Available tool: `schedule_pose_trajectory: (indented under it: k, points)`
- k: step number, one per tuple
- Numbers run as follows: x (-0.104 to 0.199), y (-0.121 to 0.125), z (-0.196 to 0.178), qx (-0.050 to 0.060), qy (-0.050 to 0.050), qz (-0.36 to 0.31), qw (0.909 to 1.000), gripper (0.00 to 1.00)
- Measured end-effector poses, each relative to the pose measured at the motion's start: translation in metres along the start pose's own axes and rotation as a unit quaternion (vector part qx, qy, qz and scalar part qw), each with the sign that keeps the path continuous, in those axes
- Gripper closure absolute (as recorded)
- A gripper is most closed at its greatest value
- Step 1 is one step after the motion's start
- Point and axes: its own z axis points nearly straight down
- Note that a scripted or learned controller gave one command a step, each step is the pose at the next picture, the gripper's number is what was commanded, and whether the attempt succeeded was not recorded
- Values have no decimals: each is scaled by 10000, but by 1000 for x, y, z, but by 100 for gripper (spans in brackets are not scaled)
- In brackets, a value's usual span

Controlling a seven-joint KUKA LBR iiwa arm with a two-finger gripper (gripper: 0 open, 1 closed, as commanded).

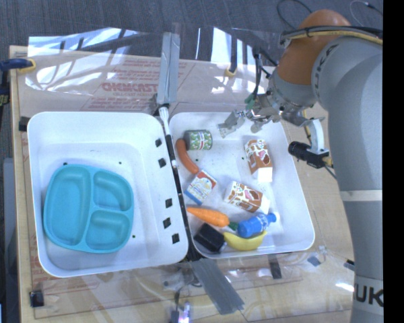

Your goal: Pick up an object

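Observation:
My gripper (234,122) hangs over the far edge of the right bin (297,200), open, with nothing between its fingers. Just left of it and below lies a small green can (198,140) on its side. A brown-and-white carton (258,157) lies to its lower right. Further down the bin are a sausage (184,155), a small blue-and-red carton (202,186), a second brown-and-white carton (245,196), a carrot (208,215), a blue bottle (254,225) on a banana (246,241), and a black block (209,237).
The left bin (40,130) holds a light blue divided tray (87,208). The grey arm (353,113) with its orange band (310,46) fills the right side above the right bin's edge. A divider with black clips (170,180) separates the bins.

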Motion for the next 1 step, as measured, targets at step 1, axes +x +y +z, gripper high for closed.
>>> schedule_pose_trajectory:
  k: [1]
  points:
    - [19,-16,-117,-6,-10,-1214,9926,0]
